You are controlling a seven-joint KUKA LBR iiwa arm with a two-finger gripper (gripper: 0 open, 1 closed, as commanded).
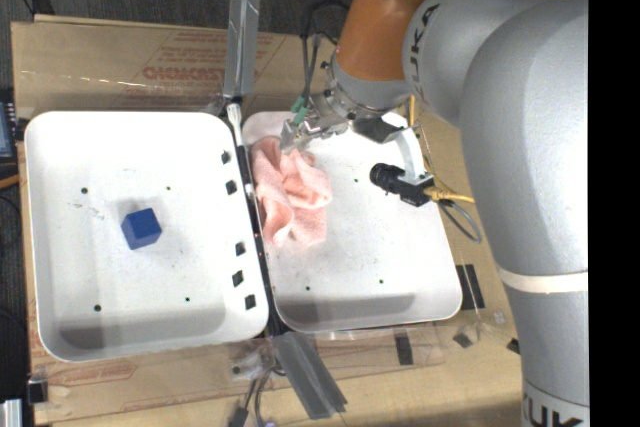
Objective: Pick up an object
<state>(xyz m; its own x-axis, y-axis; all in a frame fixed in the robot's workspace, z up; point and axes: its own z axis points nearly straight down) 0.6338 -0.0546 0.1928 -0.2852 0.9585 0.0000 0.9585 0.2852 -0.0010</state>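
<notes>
Pink cloth (pixel 290 193) lies crumpled in the right bin (pixel 400 265), against that bin's left wall and toward its far left corner. Just above the cloth's top edge sits the end effector (pixel 300 130), at the bin's far rim; whether it is released or clenched I cannot tell, and no part of the cloth is clearly caught in it. The grey arm (pixel 500 65) with its orange band (pixel 380 25) reaches in over the desk's right side. A blue cube (pixel 141 227) rests in the left bin (pixel 60 215), near its middle.
</notes>
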